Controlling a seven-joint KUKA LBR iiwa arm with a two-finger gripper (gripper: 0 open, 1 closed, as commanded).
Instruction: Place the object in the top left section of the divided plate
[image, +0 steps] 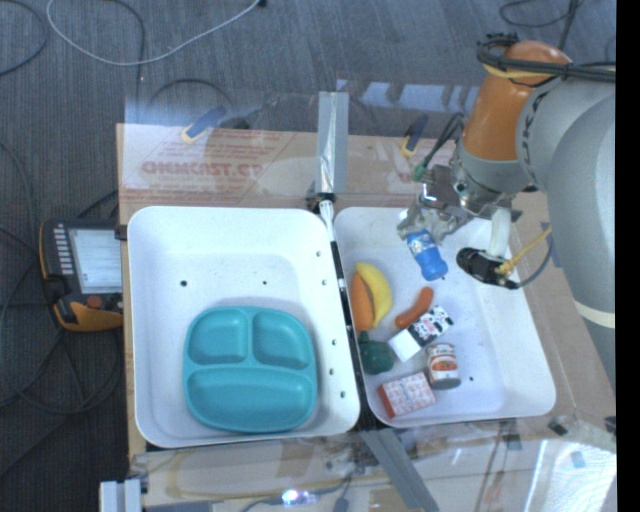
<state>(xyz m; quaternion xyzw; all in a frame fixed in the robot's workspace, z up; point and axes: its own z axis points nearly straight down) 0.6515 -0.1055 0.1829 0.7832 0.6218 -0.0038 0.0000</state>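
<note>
At the right bin's far edge, a blue bottle (430, 256) is held by the fingers (421, 222); the divided plate (250, 368) is not yet reached.

The teal plate (250, 368) looks like smooth matt plastic, both white bins (160, 260) faintly speckled, the bench (200, 170) bare wood.

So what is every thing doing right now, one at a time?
Gripper: above the right bin, fingers around the blue bottle.
Blue bottle: tilted, in the gripper.
Plate: flat in the left bin, nothing on it.
Banana: lying in the right bin.
Small can: standing upright.
</note>
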